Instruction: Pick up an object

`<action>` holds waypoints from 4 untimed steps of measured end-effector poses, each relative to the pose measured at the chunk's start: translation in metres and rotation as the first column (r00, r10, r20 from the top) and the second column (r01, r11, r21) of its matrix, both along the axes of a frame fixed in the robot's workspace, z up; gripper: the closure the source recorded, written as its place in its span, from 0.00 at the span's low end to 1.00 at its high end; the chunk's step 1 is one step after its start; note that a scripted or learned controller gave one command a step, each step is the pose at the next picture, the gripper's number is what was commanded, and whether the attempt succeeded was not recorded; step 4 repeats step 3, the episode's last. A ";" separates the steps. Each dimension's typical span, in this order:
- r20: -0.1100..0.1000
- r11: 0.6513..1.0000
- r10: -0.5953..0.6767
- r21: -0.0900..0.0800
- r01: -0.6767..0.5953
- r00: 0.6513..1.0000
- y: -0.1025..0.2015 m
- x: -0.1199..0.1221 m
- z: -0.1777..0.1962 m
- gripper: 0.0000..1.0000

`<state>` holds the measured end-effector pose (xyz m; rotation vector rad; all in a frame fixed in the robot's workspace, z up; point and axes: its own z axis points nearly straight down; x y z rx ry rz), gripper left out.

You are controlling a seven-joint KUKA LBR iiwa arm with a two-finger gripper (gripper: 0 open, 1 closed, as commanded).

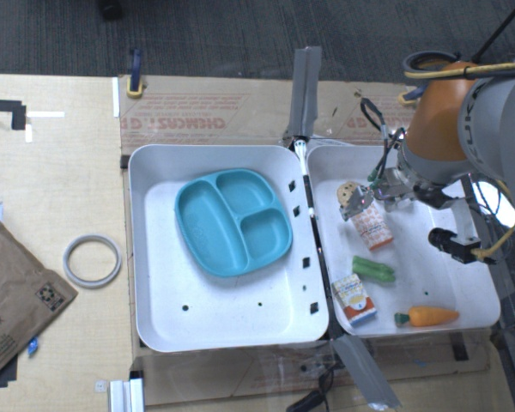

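Note:
The right bin (472, 286) holds a white and red carton (372, 227) lying tilted near its middle. Below it lie a green pickle-shaped piece (374, 269), a small printed box (354, 299) and an orange carrot (429, 317). My gripper (357, 198) hangs low over the bin's upper left part, right at the top end of the carton. Whether it touches the carton is not clear. The grey arm with its orange band (438, 123) reaches in from the upper right.
The left bin (154, 299) carries a blue three-part plate (232, 221). A roll of tape (92, 259) and a brown cardboard box (13, 299) lie on the bench at the left. Black cables (455, 243) hang by the arm over the right bin.

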<state>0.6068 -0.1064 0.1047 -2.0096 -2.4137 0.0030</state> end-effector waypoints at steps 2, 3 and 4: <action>0.000 0.998 -0.070 0.000 0.070 0.998 0.003 -0.010 -0.004 1.00; 0.001 0.992 -0.125 0.000 0.125 0.992 0.063 -0.021 0.098 1.00; 0.001 0.992 -0.125 0.000 0.125 0.992 0.063 -0.021 0.098 1.00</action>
